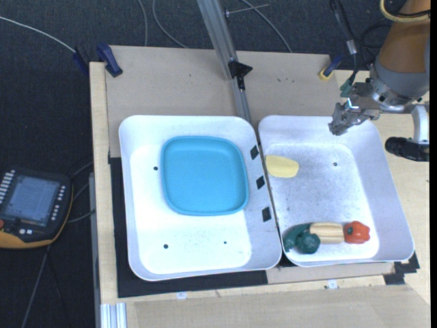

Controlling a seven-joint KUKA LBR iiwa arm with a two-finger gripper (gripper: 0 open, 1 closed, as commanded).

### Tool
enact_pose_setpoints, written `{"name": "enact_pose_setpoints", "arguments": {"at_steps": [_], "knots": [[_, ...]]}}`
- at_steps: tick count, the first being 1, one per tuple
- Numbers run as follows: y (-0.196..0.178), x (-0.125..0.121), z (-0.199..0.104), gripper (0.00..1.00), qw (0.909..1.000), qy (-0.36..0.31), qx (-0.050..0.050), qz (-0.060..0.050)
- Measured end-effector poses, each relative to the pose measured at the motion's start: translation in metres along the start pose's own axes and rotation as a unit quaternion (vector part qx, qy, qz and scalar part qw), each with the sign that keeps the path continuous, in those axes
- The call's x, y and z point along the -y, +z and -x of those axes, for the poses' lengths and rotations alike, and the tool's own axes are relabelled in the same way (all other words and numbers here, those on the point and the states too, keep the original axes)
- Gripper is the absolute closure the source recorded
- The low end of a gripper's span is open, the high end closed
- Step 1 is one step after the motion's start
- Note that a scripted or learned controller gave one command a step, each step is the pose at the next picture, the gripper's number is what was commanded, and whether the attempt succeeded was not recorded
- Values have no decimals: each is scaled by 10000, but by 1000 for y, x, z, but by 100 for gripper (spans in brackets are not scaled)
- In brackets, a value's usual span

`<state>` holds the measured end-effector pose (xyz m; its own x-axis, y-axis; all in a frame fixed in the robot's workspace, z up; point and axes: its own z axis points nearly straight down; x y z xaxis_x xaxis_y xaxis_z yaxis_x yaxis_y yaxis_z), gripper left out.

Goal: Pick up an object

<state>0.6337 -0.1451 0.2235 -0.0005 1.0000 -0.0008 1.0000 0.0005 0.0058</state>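
Choosing among the loose pieces, we count four candidates, all in the shallow white right-hand bin (382,183): a pale yellow rounded piece (282,167) lying alone near that bin's left wall, and a row along its near edge made of a dark green lumpy item (302,240), a tan wooden-looking cylinder (327,232) and a small red rounded object (356,232), each touching the next. Above that bin's far right corner hangs the two-finger gripper (343,121); nothing sits in it, and we cannot tell how it is set. Our judgement is that the yellow piece is the better target, since it lies apart and a descent there would not nudge neighbours. We would centre over it before lowering. Beyond the right-hand bin's left wall, the second white bin (136,183) carries a shallow light blue square plastic tray (205,175). We can read no brand or writing anywhere.
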Motion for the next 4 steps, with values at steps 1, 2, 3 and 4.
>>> {"name": "enact_pose_setpoints", "arguments": {"at_steps": [1,2,3,4], "knots": [[-10,6,-59,100,10000,-22,-11,-18],[-1,20,-107,100,10000,-18,-10,-28],[6,31,-157,100,10000,-19,-10,-29],[-2,40,-199,100,10000,-17,-11,-25]]}}
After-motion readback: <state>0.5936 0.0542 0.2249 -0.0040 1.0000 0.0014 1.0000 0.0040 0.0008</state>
